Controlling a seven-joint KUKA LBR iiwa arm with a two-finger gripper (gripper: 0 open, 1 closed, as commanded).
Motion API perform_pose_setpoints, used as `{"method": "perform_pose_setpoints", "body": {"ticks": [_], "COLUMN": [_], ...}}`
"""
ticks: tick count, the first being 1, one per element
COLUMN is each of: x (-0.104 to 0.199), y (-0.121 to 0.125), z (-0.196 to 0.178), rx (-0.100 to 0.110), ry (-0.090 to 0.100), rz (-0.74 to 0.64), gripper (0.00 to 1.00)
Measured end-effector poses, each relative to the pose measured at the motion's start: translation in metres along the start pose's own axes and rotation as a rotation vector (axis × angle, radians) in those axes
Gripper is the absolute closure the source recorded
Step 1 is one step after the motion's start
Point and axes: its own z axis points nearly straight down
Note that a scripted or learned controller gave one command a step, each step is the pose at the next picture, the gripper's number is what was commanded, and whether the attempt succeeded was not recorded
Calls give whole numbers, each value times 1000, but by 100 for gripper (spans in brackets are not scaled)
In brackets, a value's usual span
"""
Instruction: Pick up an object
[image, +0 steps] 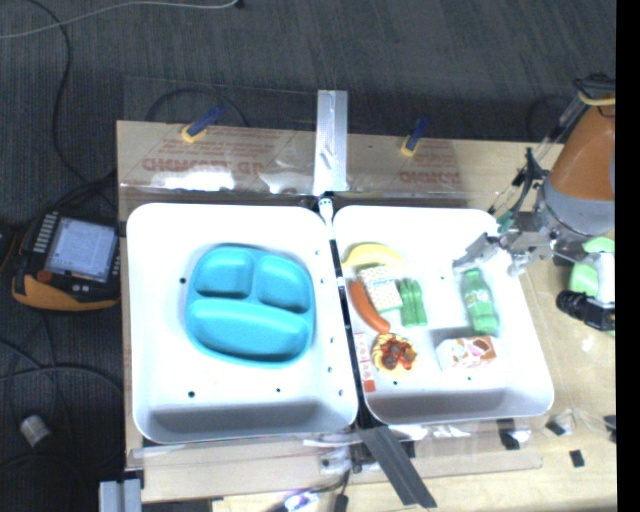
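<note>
A single fixed camera looks down at a slant from above the bench (300, 160), far enough to take in both white bins: the left bin (150, 300) and the right bin (520, 370). The arm (585, 170) enters from the right edge.

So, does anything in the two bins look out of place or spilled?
Nothing stands out. The blue tray lies flat in the left bin. The toy foods, such as the green bottle and sausage, lie loose in the right bin.
</note>
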Motion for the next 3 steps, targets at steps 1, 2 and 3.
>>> {"method": "perform_pose_setpoints", "body": {"ticks": [1,2,3], "x": [-1,-1,62], "y": [11,10,30], "z": [88,81,-33], "rx": [-7,-2,0], "ry": [6,2,-3], "rz": [43,43,97], "gripper": [0,100,100]}}
